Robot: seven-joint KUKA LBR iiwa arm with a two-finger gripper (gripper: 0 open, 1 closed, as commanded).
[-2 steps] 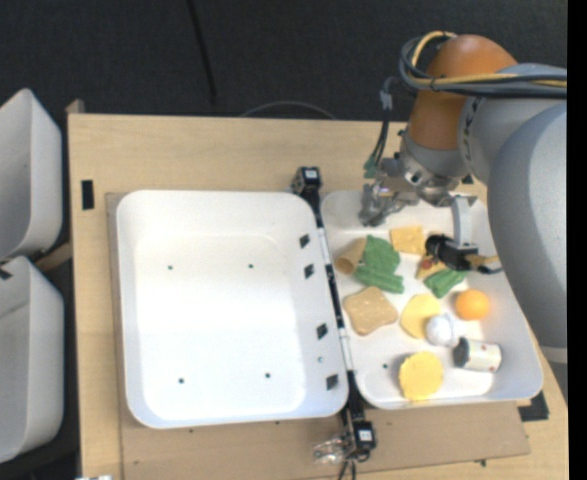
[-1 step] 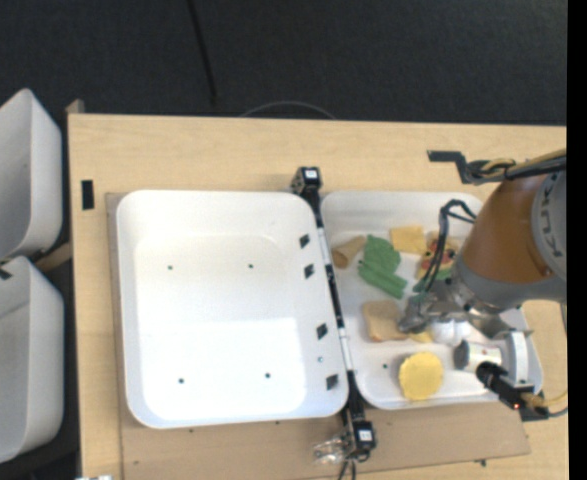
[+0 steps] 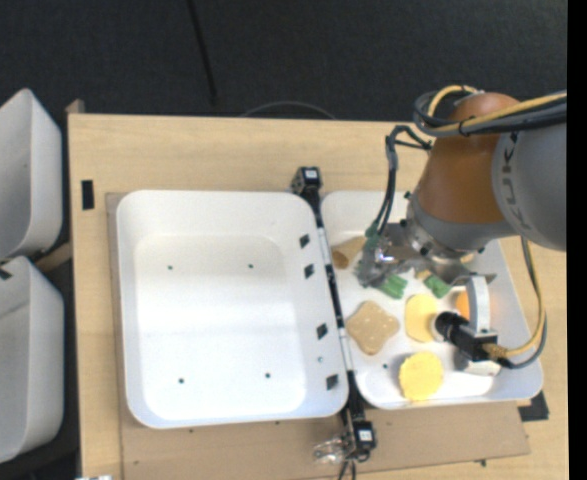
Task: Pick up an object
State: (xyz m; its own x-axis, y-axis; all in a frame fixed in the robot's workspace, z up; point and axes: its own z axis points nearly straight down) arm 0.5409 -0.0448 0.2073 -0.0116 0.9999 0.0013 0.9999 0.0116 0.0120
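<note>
Bright even light, soft focus, dark surround

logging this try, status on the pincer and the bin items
Pincer low in right bin, grip unclear. Tan piece, two yellow pieces lying loose. Green bits beside pincer.

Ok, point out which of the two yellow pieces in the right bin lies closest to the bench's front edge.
The round yellow piece at the right bin's front rim. The other yellow piece sits farther back, beside the tan bread-shaped piece and nearer the end effector.
</note>
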